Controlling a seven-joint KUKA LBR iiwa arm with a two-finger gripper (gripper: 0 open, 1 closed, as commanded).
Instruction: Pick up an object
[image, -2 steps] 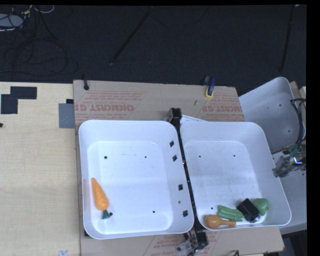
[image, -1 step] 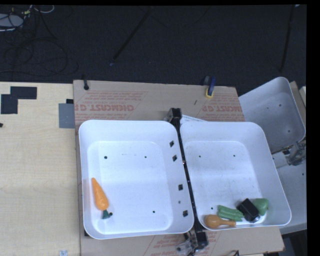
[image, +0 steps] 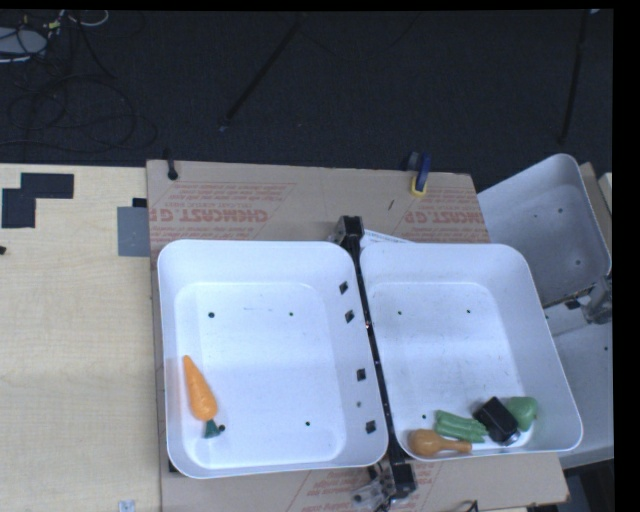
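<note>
An orange carrot (image: 199, 390) is seen at the lower left of the left bin (image: 255, 262). In the right bin's (image: 450, 262) lower right corner, an orange gourd (image: 437, 443), green pod (image: 461, 428), black block (image: 496, 419) and green piece (image: 521, 409) are clustered. The claw's state cannot be told.

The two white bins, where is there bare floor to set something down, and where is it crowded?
Left bin: bare everywhere right of the orange carrot by its left wall. Right bin: bare across the far and middle floor. Crowded in its near right corner, where the green vegetable, black object and orange gourd cluster.
</note>
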